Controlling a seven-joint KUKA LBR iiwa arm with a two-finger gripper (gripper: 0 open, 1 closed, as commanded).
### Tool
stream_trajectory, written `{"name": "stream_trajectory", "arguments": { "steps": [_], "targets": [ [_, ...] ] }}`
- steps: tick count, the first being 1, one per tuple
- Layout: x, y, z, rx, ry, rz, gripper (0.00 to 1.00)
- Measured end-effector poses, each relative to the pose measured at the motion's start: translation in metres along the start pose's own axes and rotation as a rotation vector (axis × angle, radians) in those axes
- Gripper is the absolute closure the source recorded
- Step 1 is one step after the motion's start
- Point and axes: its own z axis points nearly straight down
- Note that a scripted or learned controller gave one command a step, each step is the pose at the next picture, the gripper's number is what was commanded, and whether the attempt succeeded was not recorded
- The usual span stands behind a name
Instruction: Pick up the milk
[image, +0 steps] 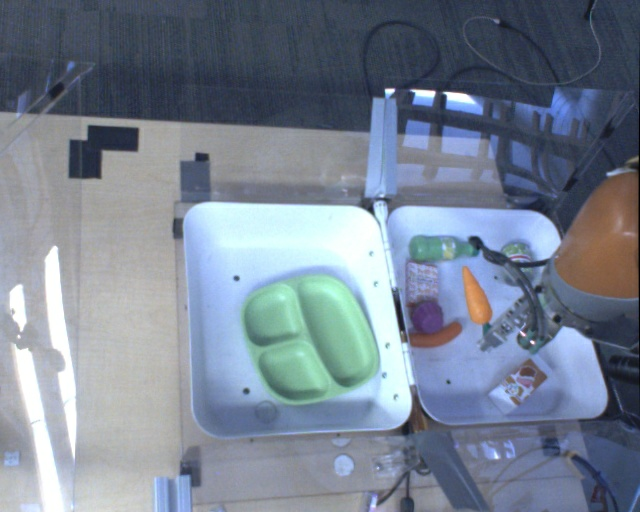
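The milk (520, 384) is a small white carton with a brown and red print. It lies flat near the front right corner of the right bin (470, 400). My gripper (512, 338) hangs over the middle of that bin, just behind and slightly left of the carton and right of the carrot (476, 296). Its fingers stand apart with nothing between them. The grey arm with its orange band (600, 250) reaches in from the right and hides the bin's right wall.
In the right bin lie a green bottle (438, 246), a pink and white packet (422, 280), a purple fruit (428, 316), a red sausage (436, 337) and a small can (516, 250). The left bin (215, 300) holds a green divided plate (310, 338).
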Motion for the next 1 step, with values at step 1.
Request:
{"name": "stream_trajectory", "arguments": {
  "steps": [1],
  "targets": [
    [-0.0432,-0.0255,-0.0592,-0.002,-0.009,-0.225,1.0]
  ]
}}
